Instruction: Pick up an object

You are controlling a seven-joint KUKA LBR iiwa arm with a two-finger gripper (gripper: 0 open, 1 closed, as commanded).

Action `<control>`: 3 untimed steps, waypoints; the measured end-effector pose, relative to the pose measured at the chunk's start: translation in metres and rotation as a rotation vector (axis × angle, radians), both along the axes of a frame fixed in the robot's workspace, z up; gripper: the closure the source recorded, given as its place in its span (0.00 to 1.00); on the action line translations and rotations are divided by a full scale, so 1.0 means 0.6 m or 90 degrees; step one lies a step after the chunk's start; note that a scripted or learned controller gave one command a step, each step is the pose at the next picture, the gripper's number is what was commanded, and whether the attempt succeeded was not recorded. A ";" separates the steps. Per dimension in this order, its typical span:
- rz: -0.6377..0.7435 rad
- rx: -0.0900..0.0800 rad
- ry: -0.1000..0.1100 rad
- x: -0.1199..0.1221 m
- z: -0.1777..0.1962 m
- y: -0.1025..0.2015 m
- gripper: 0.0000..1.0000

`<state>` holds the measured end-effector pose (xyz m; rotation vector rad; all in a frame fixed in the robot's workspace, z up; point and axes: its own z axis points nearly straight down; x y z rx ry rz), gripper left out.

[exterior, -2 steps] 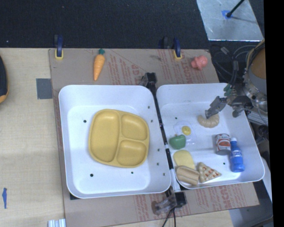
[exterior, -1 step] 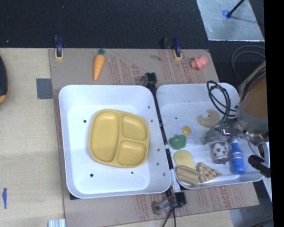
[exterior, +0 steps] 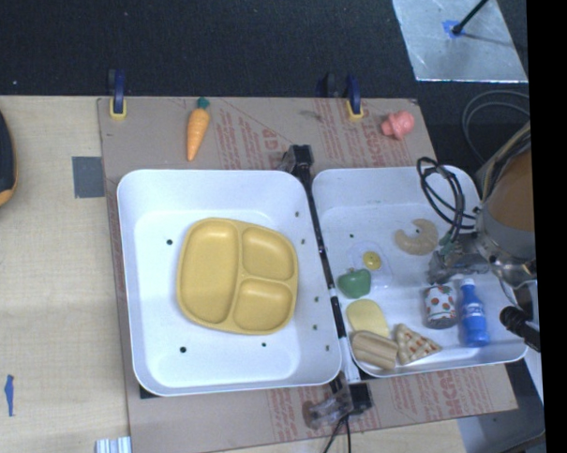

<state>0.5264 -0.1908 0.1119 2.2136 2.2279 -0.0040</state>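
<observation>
2 bins (exterior: 224, 369), 1 tray (exterior: 237, 274), 8 toys (exterior: 472, 311)

A light wooden bench (exterior: 52, 306) stands on dark carpeted floor (exterior: 210, 36).

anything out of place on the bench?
Two toys lie outside the bins on the cardboard behind them: a carrot behind the left bin and a pink piece behind the right bin. The yellow tray sits askew.

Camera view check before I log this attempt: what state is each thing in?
Yellow tray: upright, compartments bare, in left bin.
Blue bottle: lying in right bin.
Patterned can: standing.
Toy carrot: lying outside the bins.
Gripper: low over right bin.
</observation>
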 end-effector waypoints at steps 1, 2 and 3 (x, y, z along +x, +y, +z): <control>0.004 0.003 -0.004 -0.037 0.144 0.150 1.00; -0.002 0.001 0.001 -0.039 0.136 0.141 0.00; -0.006 0.002 0.006 -0.090 -0.043 0.029 0.00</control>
